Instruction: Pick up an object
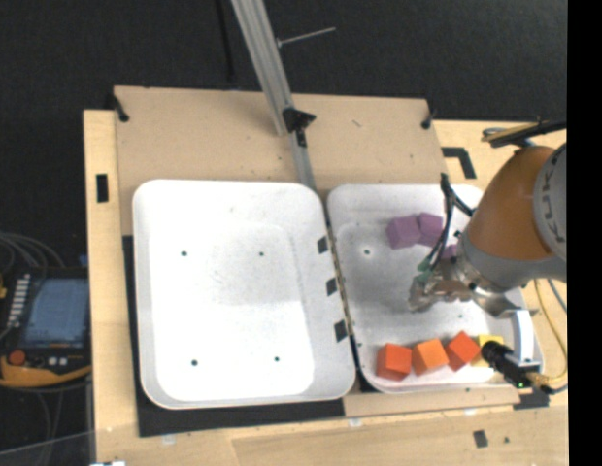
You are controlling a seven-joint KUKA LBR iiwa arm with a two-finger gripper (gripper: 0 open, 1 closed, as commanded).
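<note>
Camera view has the gripper (424, 294) low in the right bin (364, 212), how wide it is parted I cannot tell, nothing visibly held. Purple blocks (415, 229) sit just up-bin, long axis roughly left-right; orange blocks (429, 355) line the near wall, where crowding could spoil a grab.

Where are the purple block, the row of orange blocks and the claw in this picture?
purple block (415, 230): camera view, on its top face.
orange blocks (428, 355): camera view, on the middle block of the row.
claw (425, 293): camera view, between its fingertips.
</note>
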